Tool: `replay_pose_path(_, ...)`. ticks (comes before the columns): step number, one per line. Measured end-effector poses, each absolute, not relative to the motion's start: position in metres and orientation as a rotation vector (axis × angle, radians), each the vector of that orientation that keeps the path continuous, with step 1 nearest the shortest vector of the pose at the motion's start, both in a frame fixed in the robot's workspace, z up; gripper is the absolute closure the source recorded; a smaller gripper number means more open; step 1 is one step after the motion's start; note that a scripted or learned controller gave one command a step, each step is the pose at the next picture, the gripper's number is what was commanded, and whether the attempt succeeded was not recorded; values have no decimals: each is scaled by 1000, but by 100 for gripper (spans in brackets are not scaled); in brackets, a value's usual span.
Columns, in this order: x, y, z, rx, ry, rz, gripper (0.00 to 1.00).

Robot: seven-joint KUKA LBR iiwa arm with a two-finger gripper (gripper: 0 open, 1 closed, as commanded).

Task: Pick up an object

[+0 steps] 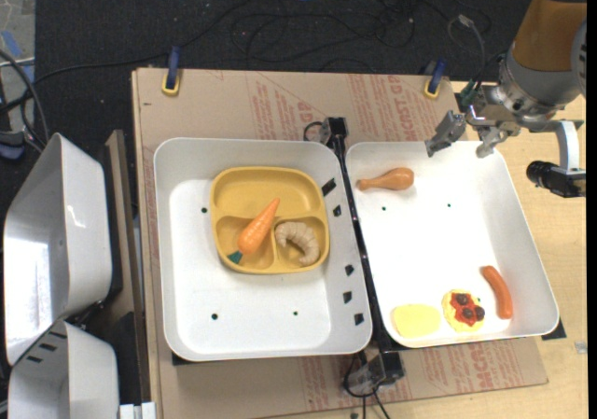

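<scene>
Camera view crops the arm (550,16) at right; claw (464,139) fingers apart, gripping nothing.

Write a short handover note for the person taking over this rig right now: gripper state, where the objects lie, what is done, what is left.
Gripper: open, holding nothing, hovering over the back edge of the right bin.
Right bin: drumstick near the back, closest to the gripper; sausage, pizza slice and yellow piece along the front.
Left bin: yellow divided plate holding a carrot and a shrimp.
Done: nothing picked yet.
Left: descend, close on one object and lift; the drumstick looks like the nearest candidate.
</scene>
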State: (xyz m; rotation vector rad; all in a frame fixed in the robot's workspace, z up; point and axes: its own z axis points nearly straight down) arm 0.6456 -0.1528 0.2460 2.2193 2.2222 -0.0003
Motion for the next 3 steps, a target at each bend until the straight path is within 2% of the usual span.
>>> replay_pose_path(2,649,-142,132,2223,2225,-5,0)
replay_pose_path(3,649,-141,90,2221,2223,-2,0)
